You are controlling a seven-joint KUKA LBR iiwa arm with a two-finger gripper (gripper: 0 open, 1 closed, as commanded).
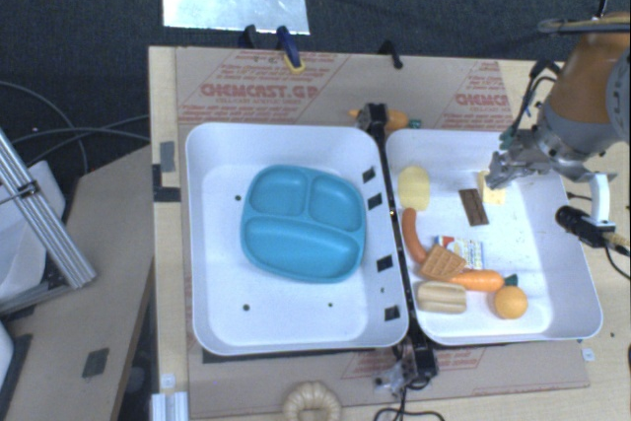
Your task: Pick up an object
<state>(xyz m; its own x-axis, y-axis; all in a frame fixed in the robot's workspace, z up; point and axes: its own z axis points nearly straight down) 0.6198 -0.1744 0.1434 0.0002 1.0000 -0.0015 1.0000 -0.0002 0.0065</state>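
The gripper hangs low over the right bin, touching or just above a yellow piece beside the brown bar; its opening cannot be told.

Plenty of open floor in the right bin along its far-right side and back corner, so I had room to come in from there. The clutter was all bunched toward the left and front: hot dog, waffle, carrot, orange, bread roll, pretty much touching each other. The chocolate bar and lemon sat more apart. Left bin was mostly taken up by the blue divided plate, with bare margin around it.
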